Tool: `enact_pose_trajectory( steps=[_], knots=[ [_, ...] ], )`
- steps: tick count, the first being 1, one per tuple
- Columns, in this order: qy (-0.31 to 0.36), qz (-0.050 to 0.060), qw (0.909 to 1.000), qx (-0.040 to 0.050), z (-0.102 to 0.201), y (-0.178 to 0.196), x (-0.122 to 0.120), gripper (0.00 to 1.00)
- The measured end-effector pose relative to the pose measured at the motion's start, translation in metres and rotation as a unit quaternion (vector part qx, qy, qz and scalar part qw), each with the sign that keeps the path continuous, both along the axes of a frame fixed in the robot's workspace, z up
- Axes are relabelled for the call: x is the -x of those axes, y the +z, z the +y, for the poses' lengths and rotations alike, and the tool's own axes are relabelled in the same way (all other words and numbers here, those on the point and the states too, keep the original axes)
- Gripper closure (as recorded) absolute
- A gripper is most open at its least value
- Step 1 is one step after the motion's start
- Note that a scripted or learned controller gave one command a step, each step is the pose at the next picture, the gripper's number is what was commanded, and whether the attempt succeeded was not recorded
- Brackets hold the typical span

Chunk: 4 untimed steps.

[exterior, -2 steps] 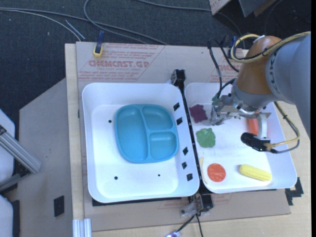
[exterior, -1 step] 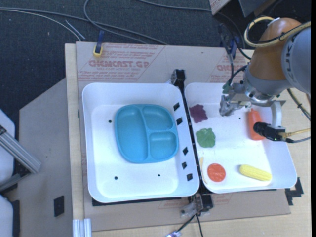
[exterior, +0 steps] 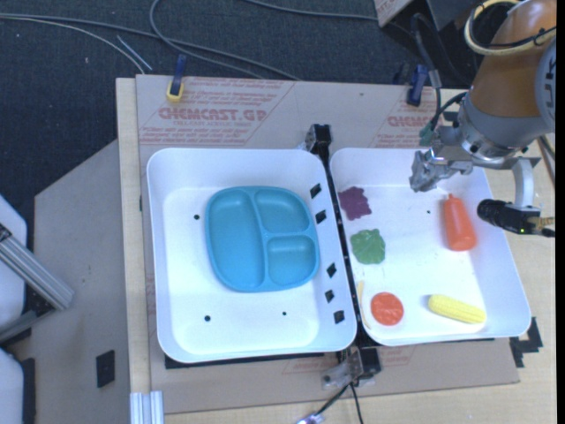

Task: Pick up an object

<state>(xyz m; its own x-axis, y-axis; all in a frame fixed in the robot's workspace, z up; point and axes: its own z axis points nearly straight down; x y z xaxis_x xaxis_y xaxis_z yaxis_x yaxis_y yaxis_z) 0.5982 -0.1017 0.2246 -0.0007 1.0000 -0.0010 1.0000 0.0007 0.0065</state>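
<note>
The desk (exterior: 265,104) is a flat brown board printed with red lettering along its far edge. A yellow and blue clamp (exterior: 176,85) grips the far edge near the left corner; a blue clamp (exterior: 415,85) grips the same edge toward the right. Two shallow white bins rest directly on the desk, side by side and touching along their inner walls. The left bin (exterior: 177,307) occupies the desk's left and centre. The right bin (exterior: 499,263) reaches the right edge.
</note>
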Motion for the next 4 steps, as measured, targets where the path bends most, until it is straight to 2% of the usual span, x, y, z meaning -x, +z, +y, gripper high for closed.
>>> enact_pose_trajectory(
  steps=[1, 2, 4],
  knots=[
    [0.000, 0.001, 1.0000, -0.0003, 0.000, 0.034, -0.001, 1.00],
    [0.001, 0.005, 1.0000, -0.0015, 0.037, 0.027, 0.019, 1.00],
    [0.002, 0.005, 1.0000, -0.0019, 0.130, 0.029, 0.062, 1.00]
  ],
)
